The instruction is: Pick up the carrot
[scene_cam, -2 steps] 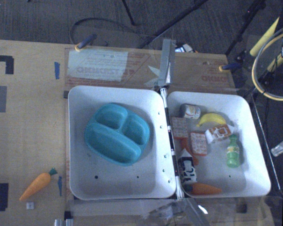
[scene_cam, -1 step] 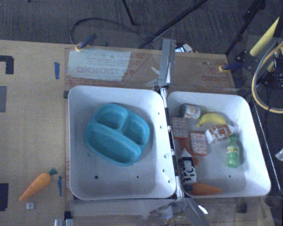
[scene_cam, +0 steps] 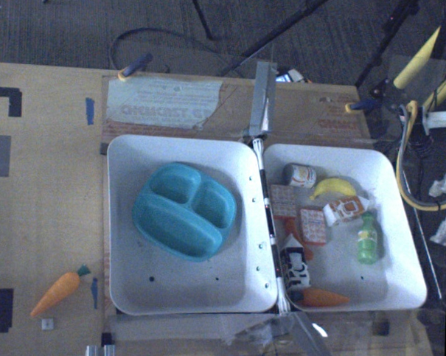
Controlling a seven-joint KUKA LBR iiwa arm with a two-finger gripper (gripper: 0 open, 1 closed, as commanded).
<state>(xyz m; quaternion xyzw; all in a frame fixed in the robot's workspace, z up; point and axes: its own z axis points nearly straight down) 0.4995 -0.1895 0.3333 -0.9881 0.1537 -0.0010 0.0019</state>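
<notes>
Carrot [scene_cam: 56,292]: lies on the bare counter [scene_cam: 45,203] outside both bins, near the lower left corner of the left bin [scene_cam: 122,294], green top pointing up and right.
Second carrot [scene_cam: 323,297]: lies inside the right bin [scene_cam: 398,218] along its near wall, just beside a black and white carton [scene_cam: 296,269].
Left bin: holds 1 teal divided plate [scene_cam: 185,209], tilted across the middle.
Right bin: holds a banana [scene_cam: 333,187], a small can [scene_cam: 301,175], a green bottle [scene_cam: 367,239], a white and orange carton [scene_cam: 345,210] and 2 flat red and white packets [scene_cam: 312,225].
Hand: its state cannot be told.
</notes>
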